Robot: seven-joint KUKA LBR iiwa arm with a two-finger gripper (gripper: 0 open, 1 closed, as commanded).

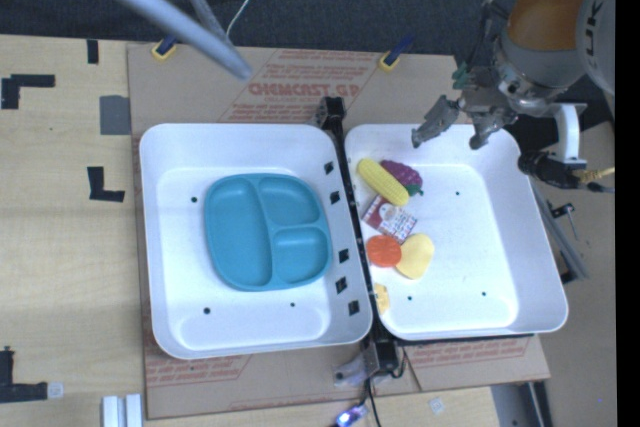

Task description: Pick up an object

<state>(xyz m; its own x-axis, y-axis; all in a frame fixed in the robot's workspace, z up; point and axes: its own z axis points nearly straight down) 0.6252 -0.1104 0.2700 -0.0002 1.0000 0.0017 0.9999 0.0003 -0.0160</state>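
Camera view is showing the gripper (455,123) hanging spread and empty over the right bin's (500,215) far edge. Corn (381,181) is lying by that bin's left wall; nothing is being lifted yet.

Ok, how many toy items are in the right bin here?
5 that I can tell, clustered along its left side: yellow corn, purple piece behind it, small red-and-white packet, orange piece, yellow piece. A yellow bit at the bin's edge may be another.

Two bins (165,175), one plate (267,230), five toys (382,180)
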